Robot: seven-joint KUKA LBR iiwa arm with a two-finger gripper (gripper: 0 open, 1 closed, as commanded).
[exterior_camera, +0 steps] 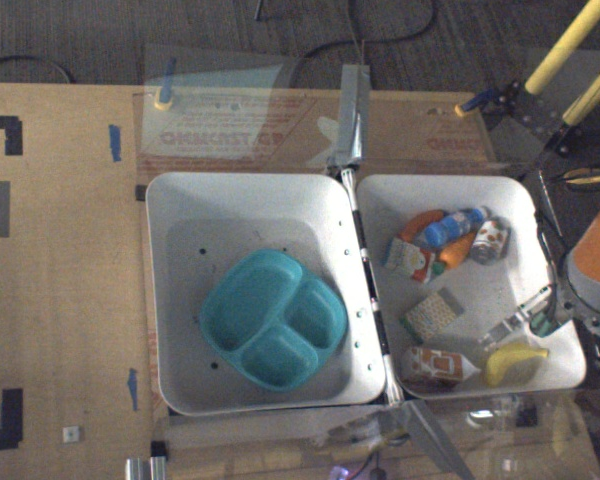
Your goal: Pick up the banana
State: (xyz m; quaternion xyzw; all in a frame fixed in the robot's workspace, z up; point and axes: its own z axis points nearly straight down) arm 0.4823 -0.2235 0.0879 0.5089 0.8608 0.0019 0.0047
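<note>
The yellow banana (515, 362) lies in the front right corner of the right bin (510, 193), close to the bin's front wall. My gripper (512, 325) reaches in from the right and hangs just above and behind the banana, a short gap away from it. Nothing shows in its grasp. The arm's orange band (592, 253) is at the right edge of the view.
The right bin also holds a red and white carton (438, 365) left of the banana, a tan speckled block (433, 314), a blue bottle (452, 228), an orange item (456, 251), a can (490, 240) and a small packet (408, 259). A teal divided plate (273, 318) lies in the left bin (180, 228).
</note>
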